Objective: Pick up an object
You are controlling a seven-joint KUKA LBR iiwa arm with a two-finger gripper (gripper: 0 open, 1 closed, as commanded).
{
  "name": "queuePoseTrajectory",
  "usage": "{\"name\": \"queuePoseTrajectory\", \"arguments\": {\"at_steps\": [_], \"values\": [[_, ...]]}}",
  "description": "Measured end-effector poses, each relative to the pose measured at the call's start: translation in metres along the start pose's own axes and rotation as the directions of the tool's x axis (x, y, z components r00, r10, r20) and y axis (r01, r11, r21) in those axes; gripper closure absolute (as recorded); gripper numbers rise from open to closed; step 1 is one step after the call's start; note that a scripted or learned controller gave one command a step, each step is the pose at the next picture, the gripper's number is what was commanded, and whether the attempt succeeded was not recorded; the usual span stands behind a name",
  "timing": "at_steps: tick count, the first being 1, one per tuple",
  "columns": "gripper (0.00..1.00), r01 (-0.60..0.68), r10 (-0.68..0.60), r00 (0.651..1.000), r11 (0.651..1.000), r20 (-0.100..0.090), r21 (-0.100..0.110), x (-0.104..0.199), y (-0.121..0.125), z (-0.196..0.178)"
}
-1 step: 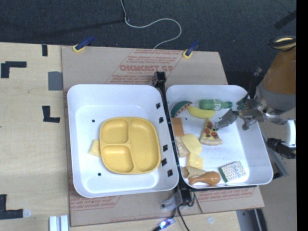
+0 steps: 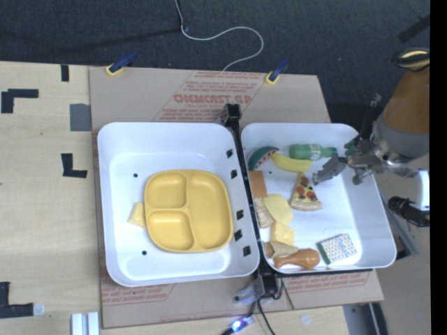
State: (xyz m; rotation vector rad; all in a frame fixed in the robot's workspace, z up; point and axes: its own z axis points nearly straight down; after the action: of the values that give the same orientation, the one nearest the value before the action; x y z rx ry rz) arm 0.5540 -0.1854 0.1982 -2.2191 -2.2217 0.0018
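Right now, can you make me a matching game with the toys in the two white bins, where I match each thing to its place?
Things:
1. yellow plastic divided plate
2. green toy bottle
3. brown toy chicken drumstick
4. toy pizza slice

Places:
A. far side of the right bin, next to the yellow toy banana
B. middle of the left bin
C. near edge of the right bin
D. middle of the right bin, just below the pincer

Pairs: 1-B, 2-A, 3-C, 4-D
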Motion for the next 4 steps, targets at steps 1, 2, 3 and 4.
{"name": "queuePoseTrajectory", "arguments": {"at_steps": [1, 2, 3, 4], "values": [[0.0, -0.001, 0.001, 1.0, 1.0, 0.0, 0.004, -0.008, -0.004, 0.05], [0.0, 0.0, 0.0, 1.0, 1.0, 0.0, 0.003, 0.002, -0.001, 0.103], [0.0, 0.0, 0.0, 1.0, 1.0, 0.002, -0.002, 0.001, 0.001, 0.111], [1.0, 0.002, -0.002, 1.0, 1.0, 0.005, -0.017, 0.002, 0.005, 0.097]]}}
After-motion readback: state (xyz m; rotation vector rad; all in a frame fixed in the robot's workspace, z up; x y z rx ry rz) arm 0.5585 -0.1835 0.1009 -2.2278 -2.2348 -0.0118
